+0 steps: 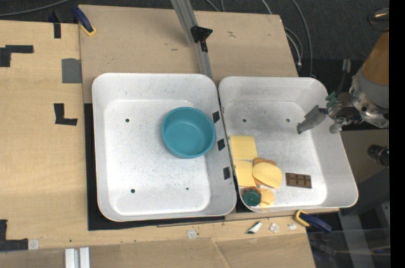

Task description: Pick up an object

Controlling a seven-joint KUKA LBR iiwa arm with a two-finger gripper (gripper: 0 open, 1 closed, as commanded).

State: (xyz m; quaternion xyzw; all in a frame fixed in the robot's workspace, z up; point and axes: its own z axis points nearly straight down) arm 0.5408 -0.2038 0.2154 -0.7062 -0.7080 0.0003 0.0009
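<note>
A teal bowl [188,132] stands in the left bin [120,172], right of its middle. In the right bin [278,96], along the near left side, lies a pile: yellow flat squares [243,149], a yellow-orange round piece [268,174] and a small teal round thing [252,198]. A brown chocolate-like block [298,181] lies to the pile's right. My gripper [316,127] hangs over the right bin's right side, above and to the right of the pile. It is open with nothing between its fingers.
A slanted grey metal pole [183,7] crosses the board behind the bins, with cables beyond it. Blue-yellow clamps [85,21] [311,220] sit at the board's far left and near right corners. Bare bin floor lies under the gripper.
</note>
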